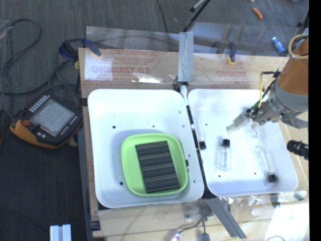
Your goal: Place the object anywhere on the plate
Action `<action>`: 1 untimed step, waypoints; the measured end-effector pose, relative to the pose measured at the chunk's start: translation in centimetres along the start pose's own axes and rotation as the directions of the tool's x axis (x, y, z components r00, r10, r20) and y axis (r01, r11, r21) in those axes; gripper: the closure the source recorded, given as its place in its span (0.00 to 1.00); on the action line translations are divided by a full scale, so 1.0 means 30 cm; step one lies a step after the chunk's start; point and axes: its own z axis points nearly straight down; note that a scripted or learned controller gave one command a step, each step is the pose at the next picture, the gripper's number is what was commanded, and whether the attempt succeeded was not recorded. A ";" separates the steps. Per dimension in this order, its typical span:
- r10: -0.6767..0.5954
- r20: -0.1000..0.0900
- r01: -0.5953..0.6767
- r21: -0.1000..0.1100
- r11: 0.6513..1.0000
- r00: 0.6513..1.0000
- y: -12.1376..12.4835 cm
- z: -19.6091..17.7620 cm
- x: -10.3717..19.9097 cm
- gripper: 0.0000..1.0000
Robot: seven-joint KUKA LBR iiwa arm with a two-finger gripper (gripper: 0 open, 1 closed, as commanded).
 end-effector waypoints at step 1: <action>-0.196 0.002 0.196 0.001 0.981 0.981 0.045 -0.038 0.177 0.00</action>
